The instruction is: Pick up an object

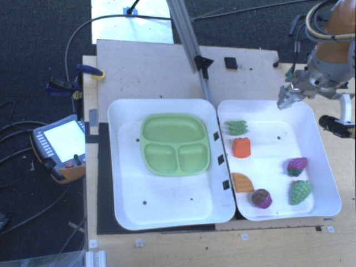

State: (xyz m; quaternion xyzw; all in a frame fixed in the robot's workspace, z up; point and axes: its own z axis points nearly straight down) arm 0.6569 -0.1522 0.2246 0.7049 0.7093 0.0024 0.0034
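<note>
The right white bin holds several toy foods: a green pea pod, an orange block, an orange-brown wedge, a dark purple berry, a purple grape bunch and a green grape bunch. My gripper hangs at the bin's far right corner, above its rim, well away from all of the foods. Nothing shows between its fingers.
The left white bin carries a green divided plate. A metal pole slants down to the bins' far edge. A small black block lies on the board behind the bins. A teach pendant sits off the bench at the left.
</note>
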